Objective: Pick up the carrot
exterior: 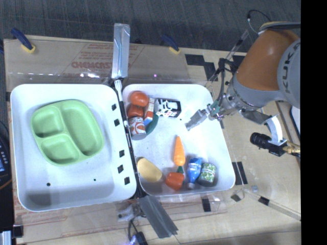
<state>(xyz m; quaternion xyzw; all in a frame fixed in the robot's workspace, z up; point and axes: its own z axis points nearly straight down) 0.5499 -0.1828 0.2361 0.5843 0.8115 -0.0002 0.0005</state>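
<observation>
The orange carrot (179,151) lies in the right bin (217,142), just below its middle, pointing up and down in the view. My gripper (196,119) hangs over the bin's upper right part, up and to the right of the carrot and apart from it. Nothing shows between its fingers, and whether they stand open or shut is unclear from this angle.
A green divided plate (66,130) sits in the left bin (30,188). Around the carrot: a yellow item (149,170), a red item (175,180), blue (194,170) and green (207,173) packets below; cans (138,119) and a black-white item (167,107) upper left.
</observation>
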